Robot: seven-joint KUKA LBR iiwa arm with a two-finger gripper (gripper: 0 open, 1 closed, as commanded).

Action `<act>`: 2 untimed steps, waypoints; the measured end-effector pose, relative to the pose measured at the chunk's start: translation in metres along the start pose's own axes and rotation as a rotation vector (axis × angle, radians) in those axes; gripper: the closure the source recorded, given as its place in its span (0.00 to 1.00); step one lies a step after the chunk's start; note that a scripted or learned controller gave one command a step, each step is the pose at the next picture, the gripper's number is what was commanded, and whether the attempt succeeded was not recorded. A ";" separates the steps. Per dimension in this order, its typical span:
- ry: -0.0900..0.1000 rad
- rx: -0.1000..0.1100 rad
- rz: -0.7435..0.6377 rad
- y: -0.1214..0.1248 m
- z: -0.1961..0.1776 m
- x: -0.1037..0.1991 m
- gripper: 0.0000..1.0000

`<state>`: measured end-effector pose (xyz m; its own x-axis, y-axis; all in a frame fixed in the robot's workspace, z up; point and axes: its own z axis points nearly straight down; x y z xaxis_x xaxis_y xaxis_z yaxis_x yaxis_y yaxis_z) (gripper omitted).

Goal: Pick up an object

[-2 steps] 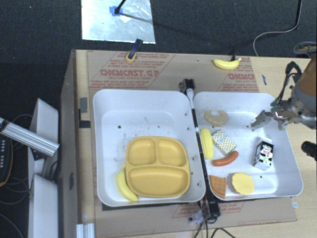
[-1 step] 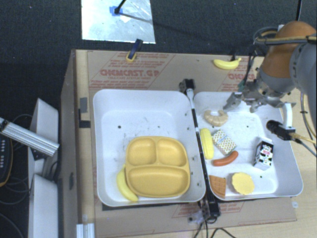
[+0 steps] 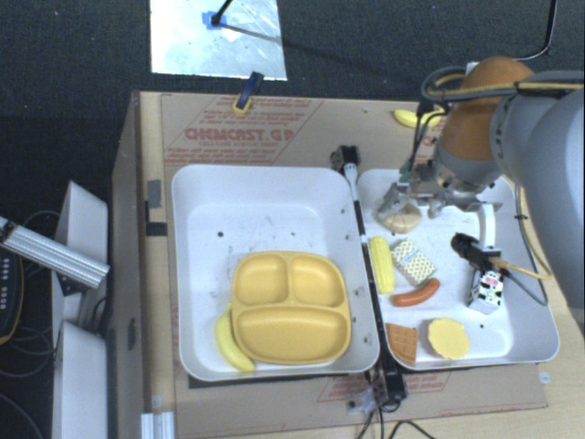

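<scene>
**Waffle wedge [image 3: 402,341] up front, gripper [image 3: 413,206] low at the far end**

Nearest the lens: that brown waffle wedge, just beside a yellow round slice [image 3: 448,338] on its right, both close to the near wall of the right bin [image 3: 526,332]. Just beyond them, a red sausage [image 3: 416,293]. Farther again, a patterned block [image 3: 416,263] next to a yellow corn cob [image 3: 381,263] lying along the left wall. Off to the right, a black-and-white carton [image 3: 486,291], apart from the rest.

Over in the left bin [image 3: 256,208]: a yellow compartment plate [image 3: 291,305], with a banana [image 3: 230,341] tucked against its near-left corner. No business there for now.

Now the action, far-left corner of the right bin. Grey arm [image 3: 539,135] in from the right, gripper low over a beige lump [image 3: 399,219]. Just above it or touching? Cannot tell. Released or clenched? Cannot tell that either from this angle. Nothing seen lifted; lump apparently down on the bin floor.

Looks like the grasp stage, then, with the pick not yet made. Next move, by this reckoning: settle squarely around the lump, clamp, and lift straight up, clear of the bin wall and the corn cob nearby. Worth watching: an irregular, rounded shape, likely to slip out of a shallow or off-centre hold.
</scene>
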<state>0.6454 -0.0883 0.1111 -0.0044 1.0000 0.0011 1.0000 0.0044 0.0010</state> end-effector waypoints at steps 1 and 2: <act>-0.001 0.001 0.003 -0.052 0.027 -0.010 0.00; -0.001 0.001 0.003 -0.115 0.027 -0.015 0.00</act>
<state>0.5302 -0.1041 0.0840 -0.0009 1.0000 0.0001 1.0000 0.0009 0.0003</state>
